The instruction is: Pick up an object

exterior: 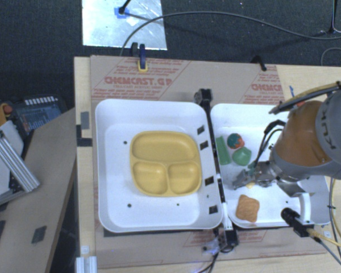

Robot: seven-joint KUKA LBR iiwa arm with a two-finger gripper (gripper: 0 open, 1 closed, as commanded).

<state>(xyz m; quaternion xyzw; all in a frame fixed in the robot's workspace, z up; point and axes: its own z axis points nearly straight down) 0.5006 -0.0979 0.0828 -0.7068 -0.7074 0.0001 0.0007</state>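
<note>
Two shallow white bins sit side by side on a cardboard-covered surface (176, 78). The left bin (111, 152) holds a yellow compartment tray (163, 162), smooth, rounded at the corners, with one wide section above two smaller ones. The right bin (227, 115) holds four small objects: a flat green rectangular block (222, 151) near the divider, a small ball (235, 140) coloured teal and red, a rounded green piece (241, 155) just below the ball, and a tan, rough-textured, bread-like piece (248, 208) near the front edge.

The grey arm (310, 138), with its orange band, reaches in from the right and covers much of the right bin. Its gripper (245, 178) hangs low between the rounded green piece and the bread-like piece, touching neither as far as can be seen. Whether the fingers are spread or closed cannot be told; nothing is seen between them.

Black clips (204, 147) line the divider between the bins. A yellow clamp (142, 58) grips the rear edge of the surface, and a reflective metal plate (125, 16) lies on the dark carpet beyond.
</note>
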